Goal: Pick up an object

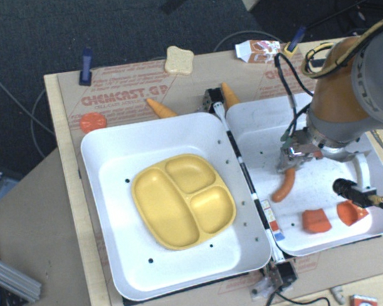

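An orange sausage-shaped piece [284, 185] lies tilted on the floor of the right bin [260, 130]. My gripper [292, 157] hangs just above its upper end, at the end of the grey and orange arm coming in from the right. An orange block [316, 220] and another orange piece [351, 212] rest near the bin's front wall. A black part of the arm [349, 191] partly covers the second piece.
The left bin [106, 162] holds a yellow three-compartment plate [182, 200]. Behind the bins on the cardboard lie a bread-shaped toy [178, 60], a carrot-like piece [161, 108], a red disc [91, 121] and a blue clip [85, 67]. Cables run along the right side.
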Robot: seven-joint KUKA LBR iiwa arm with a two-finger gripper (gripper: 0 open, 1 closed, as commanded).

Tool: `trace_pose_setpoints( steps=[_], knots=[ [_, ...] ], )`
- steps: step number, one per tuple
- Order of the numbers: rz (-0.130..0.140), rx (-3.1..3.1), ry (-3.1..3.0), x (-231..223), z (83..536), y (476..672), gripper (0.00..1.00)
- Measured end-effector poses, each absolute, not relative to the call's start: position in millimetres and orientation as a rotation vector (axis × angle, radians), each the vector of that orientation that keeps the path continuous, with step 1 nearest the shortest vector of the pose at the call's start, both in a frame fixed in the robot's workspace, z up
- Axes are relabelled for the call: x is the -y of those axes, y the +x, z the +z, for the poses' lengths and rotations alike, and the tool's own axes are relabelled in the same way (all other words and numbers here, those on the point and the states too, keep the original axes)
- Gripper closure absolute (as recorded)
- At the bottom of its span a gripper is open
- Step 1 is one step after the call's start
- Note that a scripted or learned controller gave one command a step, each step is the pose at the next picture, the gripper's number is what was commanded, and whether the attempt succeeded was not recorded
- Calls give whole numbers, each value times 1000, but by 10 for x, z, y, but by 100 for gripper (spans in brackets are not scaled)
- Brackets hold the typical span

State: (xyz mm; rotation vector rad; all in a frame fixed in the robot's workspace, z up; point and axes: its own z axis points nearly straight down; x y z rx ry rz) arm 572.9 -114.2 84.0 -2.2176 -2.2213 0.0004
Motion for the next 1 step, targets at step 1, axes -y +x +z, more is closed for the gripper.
trace_pose_setpoints(
  steps=[1],
  knots=[
    [-3, 2224, -2220, 353, 1852, 5653, 100]
  ],
)
